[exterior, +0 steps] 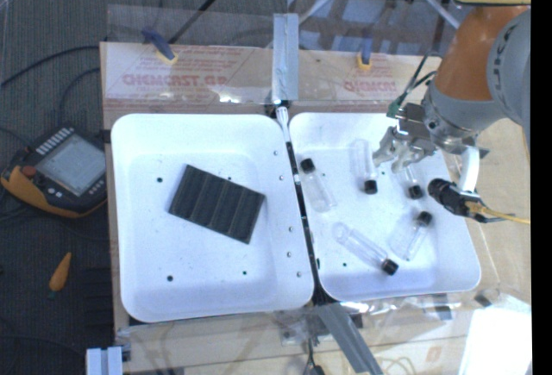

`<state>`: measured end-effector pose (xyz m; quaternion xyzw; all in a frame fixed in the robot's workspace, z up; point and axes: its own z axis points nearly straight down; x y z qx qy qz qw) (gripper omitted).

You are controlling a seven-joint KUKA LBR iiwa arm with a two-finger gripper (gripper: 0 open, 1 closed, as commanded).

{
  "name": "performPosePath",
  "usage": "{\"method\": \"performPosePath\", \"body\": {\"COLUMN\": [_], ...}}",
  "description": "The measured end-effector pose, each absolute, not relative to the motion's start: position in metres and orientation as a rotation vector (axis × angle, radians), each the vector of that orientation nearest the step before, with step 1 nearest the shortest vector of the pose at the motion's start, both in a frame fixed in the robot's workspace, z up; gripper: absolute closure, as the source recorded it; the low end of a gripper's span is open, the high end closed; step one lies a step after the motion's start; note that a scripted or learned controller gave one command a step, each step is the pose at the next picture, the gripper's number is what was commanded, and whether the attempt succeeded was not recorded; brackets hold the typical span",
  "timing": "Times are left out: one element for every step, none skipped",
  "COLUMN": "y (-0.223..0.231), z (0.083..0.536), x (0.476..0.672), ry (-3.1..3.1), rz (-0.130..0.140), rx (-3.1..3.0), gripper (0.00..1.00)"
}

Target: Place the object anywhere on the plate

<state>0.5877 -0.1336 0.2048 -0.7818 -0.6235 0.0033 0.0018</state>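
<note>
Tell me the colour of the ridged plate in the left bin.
Black, or very dark grey: the plate shows clearly in the camera view.

Dark ribbed plate [216, 203] flat, askew, left bin; clear black-capped vials [366, 247] lying scattered, right bin.

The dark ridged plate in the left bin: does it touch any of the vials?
Apart. The camera view shows the plate alone in the left bin; the vials lie in the right bin.

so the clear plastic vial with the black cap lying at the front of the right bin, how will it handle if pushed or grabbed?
The clear plastic vial with the black cap lies on its side, so a push would probably roll it. It looks empty, so likely light. Its smooth round wall may slip between the fingers.
</note>
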Motion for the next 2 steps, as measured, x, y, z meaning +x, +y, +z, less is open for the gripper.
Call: {"method": "performPosePath", "body": {"y": [-0.085, -0.002], "z": [0.195, 0.193], "x": [0.616, 0.647], "ry": [-2.435, -2.593], "rz": [0.006, 0.005], "rx": [-1.978, -1.767], "gripper": [1.00, 1.00]}}
